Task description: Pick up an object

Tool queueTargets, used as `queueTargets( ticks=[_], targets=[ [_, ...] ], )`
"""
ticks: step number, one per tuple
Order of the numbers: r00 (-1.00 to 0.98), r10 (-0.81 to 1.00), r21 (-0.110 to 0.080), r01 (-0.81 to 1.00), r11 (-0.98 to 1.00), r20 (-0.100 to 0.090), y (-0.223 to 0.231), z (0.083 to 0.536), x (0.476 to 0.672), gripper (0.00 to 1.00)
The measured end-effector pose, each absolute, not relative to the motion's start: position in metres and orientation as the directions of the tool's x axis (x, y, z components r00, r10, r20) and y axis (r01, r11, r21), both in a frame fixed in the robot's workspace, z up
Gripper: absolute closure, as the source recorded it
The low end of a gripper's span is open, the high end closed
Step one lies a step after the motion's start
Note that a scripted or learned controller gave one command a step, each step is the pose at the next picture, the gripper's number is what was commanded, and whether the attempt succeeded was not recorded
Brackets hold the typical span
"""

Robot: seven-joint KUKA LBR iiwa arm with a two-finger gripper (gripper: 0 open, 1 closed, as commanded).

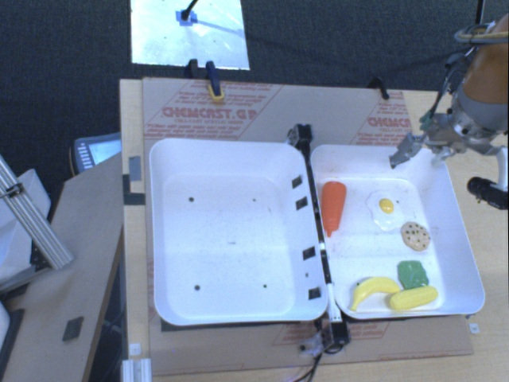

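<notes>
Right bin [453, 213] holds a carrot [332, 205], below-left of the hand [419, 148].

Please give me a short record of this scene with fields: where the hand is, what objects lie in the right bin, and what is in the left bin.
hand: the hand hovers above the far right corner of the right bin, holding nothing
right bin contents: carrot, fried egg, cookie, green piece, banana, yellow corn-like piece
left bin: no objects seen
object nearest the hand: fried egg
</notes>
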State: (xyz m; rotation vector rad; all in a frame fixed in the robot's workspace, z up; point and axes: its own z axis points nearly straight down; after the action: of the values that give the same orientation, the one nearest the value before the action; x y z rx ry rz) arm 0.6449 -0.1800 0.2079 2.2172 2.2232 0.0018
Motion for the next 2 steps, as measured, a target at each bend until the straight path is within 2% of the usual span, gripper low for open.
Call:
queueTargets(
  ticks=[1, 2],
  targets=[
    [-0.008, 1.0, 0.023, 1.0, 0.008, -0.005, -0.147, 0.418, 0.663, 0.0],
    [-0.019, 1.0, 0.016, 1.0, 0.019, 0.006, 0.031, 0.543, 0.668, 0.0]
  ],
)
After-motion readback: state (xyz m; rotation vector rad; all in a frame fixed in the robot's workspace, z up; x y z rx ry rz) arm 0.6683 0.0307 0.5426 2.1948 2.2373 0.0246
